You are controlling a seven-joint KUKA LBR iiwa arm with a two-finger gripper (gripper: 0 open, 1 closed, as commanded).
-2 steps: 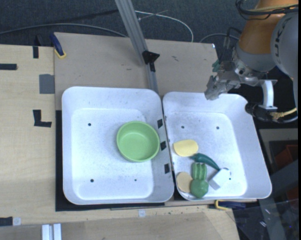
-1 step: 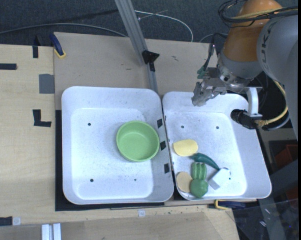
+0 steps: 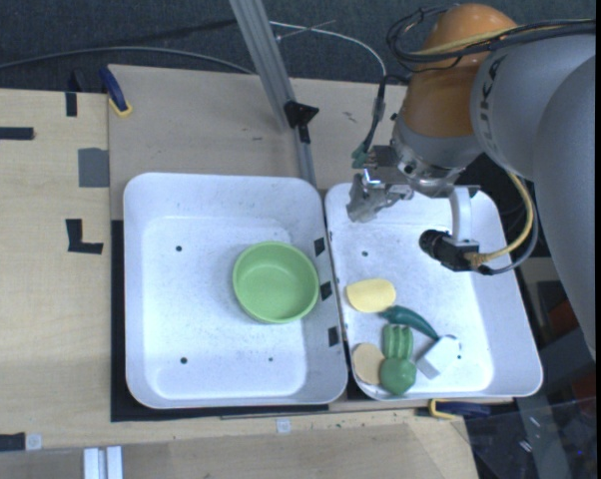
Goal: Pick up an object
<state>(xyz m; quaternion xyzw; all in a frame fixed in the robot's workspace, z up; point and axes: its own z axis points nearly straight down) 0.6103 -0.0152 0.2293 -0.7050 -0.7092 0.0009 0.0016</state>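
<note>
The right bin (image 3: pixel 500 297) holds a small cluster of toy food near its front left: a yellow oval piece (image 3: pixel 370 294), a dark green pepper-like piece (image 3: pixel 412 318), a green ridged vegetable (image 3: pixel 397 356) and a tan round piece (image 3: pixel 365 358). A green bowl (image 3: pixel 275 281) sits in the left bin (image 3: pixel 161 267). My gripper (image 3: pixel 368 203) hangs over the far left corner of the right bin, well behind the yellow piece. Nothing shows between its fingers.
A grey pole (image 3: pixel 266 58) slants up from the far edge between the bins. A black cylindrical part (image 3: pixel 445 248) of the arm juts over the right bin. A small grey and white scrap (image 3: pixel 435 360) lies by the green vegetable. Wooden bench extends to the left.
</note>
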